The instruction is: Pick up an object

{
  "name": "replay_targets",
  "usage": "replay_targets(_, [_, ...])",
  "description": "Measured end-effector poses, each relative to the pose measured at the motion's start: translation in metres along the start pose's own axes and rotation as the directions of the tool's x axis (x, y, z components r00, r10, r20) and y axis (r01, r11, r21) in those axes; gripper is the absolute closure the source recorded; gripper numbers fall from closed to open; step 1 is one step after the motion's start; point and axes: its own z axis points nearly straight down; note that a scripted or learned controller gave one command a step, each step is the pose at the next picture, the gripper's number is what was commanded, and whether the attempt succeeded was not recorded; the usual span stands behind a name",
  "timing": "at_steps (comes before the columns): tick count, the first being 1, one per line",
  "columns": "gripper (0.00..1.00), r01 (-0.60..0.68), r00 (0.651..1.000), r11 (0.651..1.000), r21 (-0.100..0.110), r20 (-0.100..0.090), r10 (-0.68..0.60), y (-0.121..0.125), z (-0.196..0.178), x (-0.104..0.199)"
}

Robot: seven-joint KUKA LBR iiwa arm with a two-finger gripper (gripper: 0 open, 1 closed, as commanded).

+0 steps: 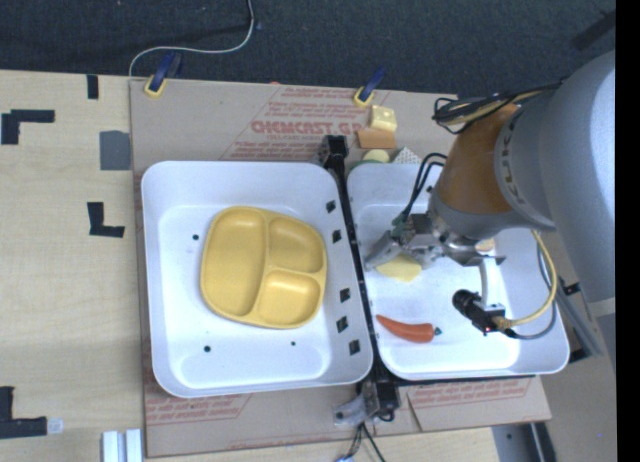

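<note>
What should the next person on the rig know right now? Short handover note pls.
Gripper: low in the right bin, beside the pale yellow piece; can't tell whether it is open or shut, and nothing is visibly held.
Right bin: the yellow piece near its left wall, the red chili lying toward the front.
Left bin: yellow divided plate.
Outside the bins, behind them: a tan block and a small pale item.
Done: arm is down at the yellow piece.
Left: no pickup confirmed; the grasp and lift are yet to be seen.
</note>
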Motion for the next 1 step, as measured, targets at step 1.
replay_targets(1, [1.00,-0.001,1.000,1.000,-0.002,-0.002,0.001,0.0017,-0.0134,-0.0013])
